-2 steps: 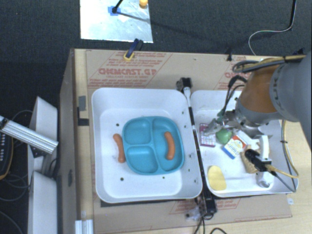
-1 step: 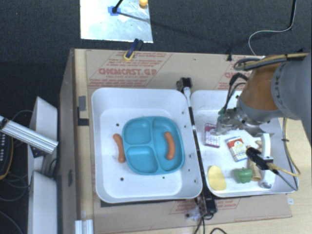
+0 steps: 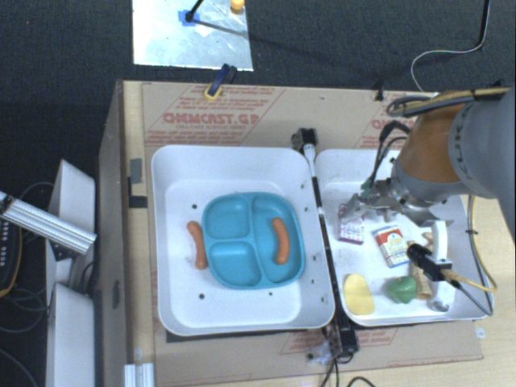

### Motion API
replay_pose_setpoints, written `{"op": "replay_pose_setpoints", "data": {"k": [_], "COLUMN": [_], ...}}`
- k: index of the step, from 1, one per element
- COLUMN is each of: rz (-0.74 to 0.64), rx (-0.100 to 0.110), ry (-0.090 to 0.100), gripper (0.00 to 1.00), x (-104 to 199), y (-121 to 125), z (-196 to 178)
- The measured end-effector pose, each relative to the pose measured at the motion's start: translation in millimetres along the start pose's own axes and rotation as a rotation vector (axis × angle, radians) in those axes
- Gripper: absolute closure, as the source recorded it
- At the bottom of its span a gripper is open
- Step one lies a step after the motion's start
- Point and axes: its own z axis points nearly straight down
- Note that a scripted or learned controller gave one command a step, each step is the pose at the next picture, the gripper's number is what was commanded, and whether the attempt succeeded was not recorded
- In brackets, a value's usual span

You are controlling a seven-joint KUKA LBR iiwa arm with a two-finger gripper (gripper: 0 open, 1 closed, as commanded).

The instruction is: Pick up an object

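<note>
Reaching into the right bin point(image 3: 339, 164) from the right, the hand point(image 3: 360, 202) hovered over a small pink packet point(image 3: 351, 224) | packet flat, just below the hand beside the divider | hand state: cannot tell | nearby: red-white carton point(image 3: 391, 244), yellow piece point(image 3: 359, 294), green toy point(image 3: 400, 289)

The desk point(image 3: 242, 111) is topped with brown cardboard printed in red lettering. Two shallow white bins rest on it side by side, the left bin point(image 3: 173, 216) touching the right bin point(image 3: 339, 164) along a dark central seam. A small yellow-and-blue object point(image 3: 219, 81) lies at the desk's far edge.
</note>
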Motion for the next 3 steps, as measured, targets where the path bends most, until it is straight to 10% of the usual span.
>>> {"op": "replay_pose_setpoints", "data": {"k": [1, 2, 3], "rz": [0.003, 0.0, 0.003], "rx": [0.018, 0.026, 0.021], "ry": [-0.004, 0.0, -0.003], "gripper": [0.0, 0.0, 0.0], "x": [-59.0, -20.2, -45.9], "y": [-41.0, -13.5, -56.6], "z": [-114.4, -8.1, 16.7]}}
